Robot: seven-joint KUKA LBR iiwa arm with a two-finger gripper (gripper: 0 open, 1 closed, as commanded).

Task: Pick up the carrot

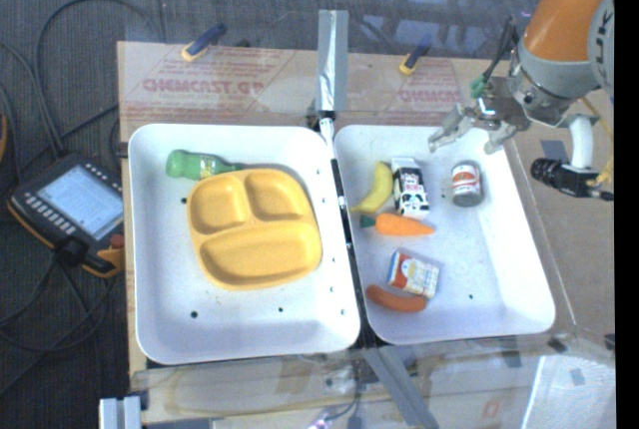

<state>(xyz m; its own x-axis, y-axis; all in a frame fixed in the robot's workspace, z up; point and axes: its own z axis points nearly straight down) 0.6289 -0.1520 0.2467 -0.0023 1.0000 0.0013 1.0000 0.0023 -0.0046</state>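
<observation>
One carrot (404, 226) lay in the right bin (519, 247), long axis left-right, well down-left of my gripper (473, 130), whose jaws were spread and held nothing.

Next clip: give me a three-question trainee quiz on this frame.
1. True or false: the carrot lies in the right bin.
2. Which touches the yellow tray: A) green bottle B) can C) banana?
3. Fill in: the pincer hovers with fingers ____ above the right bin's far edge.

Key: 1 true; 2 A; 3 open.
</observation>
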